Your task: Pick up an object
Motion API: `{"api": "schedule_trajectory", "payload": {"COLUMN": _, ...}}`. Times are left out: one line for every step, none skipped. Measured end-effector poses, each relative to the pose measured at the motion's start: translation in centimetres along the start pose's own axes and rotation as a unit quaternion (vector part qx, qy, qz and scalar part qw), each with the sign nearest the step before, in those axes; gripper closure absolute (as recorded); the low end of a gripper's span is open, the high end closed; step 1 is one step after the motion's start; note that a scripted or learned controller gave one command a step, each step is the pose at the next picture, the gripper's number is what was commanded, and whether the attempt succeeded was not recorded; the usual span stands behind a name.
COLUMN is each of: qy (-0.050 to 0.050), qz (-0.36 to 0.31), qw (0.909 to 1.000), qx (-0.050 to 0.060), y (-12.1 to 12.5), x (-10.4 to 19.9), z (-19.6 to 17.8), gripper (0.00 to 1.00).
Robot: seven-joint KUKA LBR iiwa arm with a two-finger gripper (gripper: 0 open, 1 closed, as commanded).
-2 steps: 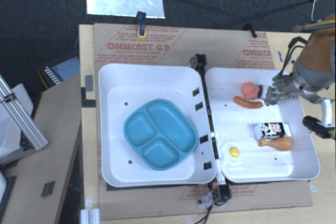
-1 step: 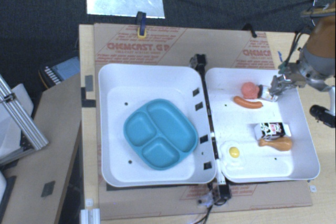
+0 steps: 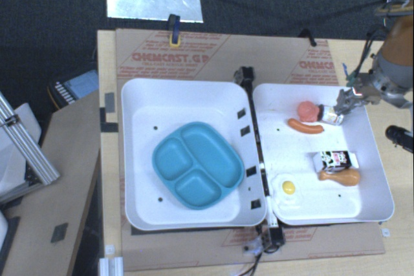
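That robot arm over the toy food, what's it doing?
It is trying to pick something up. The grey arm reaches in from the right, and its pincer hangs over the right bin, close to a red round toy and a toy sausage. Nothing can be seen held in it. A fried egg, a small carton and a drumstick lie nearer the front. A blue divided plate sits in the left bin.

You see the gripper [image 3: 341, 108] above the right bin [image 3: 375, 165], beside a sausage [image 3: 305, 127]. The left bin [image 3: 139, 100] holds a blue tray [image 3: 197, 165].
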State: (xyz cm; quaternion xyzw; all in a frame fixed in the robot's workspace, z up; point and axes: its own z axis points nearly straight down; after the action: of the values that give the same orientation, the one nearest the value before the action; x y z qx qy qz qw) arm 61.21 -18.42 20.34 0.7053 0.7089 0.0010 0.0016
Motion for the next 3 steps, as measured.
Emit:
{"api": "schedule_trajectory", "payload": {"qy": 0.002, "qz": -0.002, "qw": 1.0, "qx": 0.001, "y": -0.7, "x": 6.0, "z": 0.3, "gripper": 1.0}}
{"api": "schedule_trajectory", "payload": {"qy": 0.002, "qz": -0.002, "qw": 1.0, "qx": 0.001, "y": -1.0, "x": 11.4, "z": 0.9, "gripper": 1.0}}
{"api": "schedule_trajectory", "payload": {"qy": 0.002, "qz": -0.003, "qw": 1.0, "qx": 0.0, "y": -1.2, "x": 16.9, "z": -0.7, "gripper": 1.0}}
